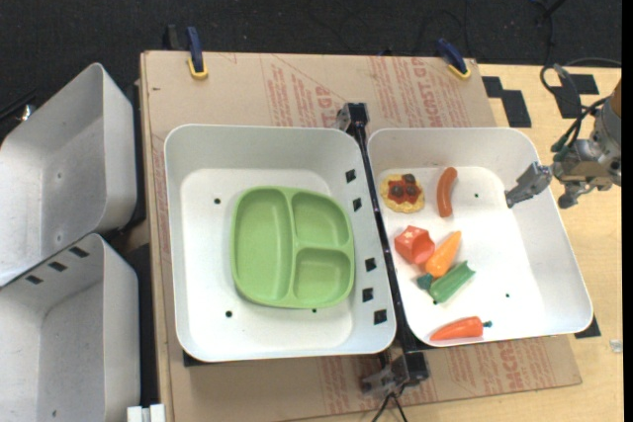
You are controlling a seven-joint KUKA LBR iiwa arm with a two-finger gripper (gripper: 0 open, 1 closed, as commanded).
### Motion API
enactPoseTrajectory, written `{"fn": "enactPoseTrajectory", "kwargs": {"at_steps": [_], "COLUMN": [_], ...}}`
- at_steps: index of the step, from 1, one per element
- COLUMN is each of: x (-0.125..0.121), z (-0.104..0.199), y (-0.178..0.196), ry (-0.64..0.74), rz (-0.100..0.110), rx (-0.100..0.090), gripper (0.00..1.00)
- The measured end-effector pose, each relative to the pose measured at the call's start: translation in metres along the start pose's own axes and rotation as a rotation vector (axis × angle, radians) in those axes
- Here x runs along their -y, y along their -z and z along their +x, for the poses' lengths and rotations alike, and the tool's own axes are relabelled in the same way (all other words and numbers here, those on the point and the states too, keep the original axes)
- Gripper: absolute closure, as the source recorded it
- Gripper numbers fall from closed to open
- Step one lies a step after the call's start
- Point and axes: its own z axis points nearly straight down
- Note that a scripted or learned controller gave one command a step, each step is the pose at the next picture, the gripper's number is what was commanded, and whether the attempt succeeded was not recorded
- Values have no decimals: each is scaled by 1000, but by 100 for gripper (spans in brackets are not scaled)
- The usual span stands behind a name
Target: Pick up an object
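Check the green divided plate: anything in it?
Empty. The green divided plate shows three bare compartments; the toy food lies in the right bin.

One fixed camera looks down at a slant from above the bench, far enough to take in both white bins (272,138) left of the gripper (547,185).

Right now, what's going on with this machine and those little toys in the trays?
A robot arm reaches in from the right, its end effector hovering at the right edge of the right bin. It holds nothing yet. That bin holds toy food: a small pizza, a sausage, a red pepper, a carrot, a green vegetable and a chili. The left bin holds a green divided plate.
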Motion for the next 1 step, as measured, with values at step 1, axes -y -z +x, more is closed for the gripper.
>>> {"fn": "enactPoseTrajectory", "kwargs": {"at_steps": [1], "x": [-3], "z": [1], "y": [7], "ry": [4], "rz": [-12], "rx": [3], "gripper": [0]}}
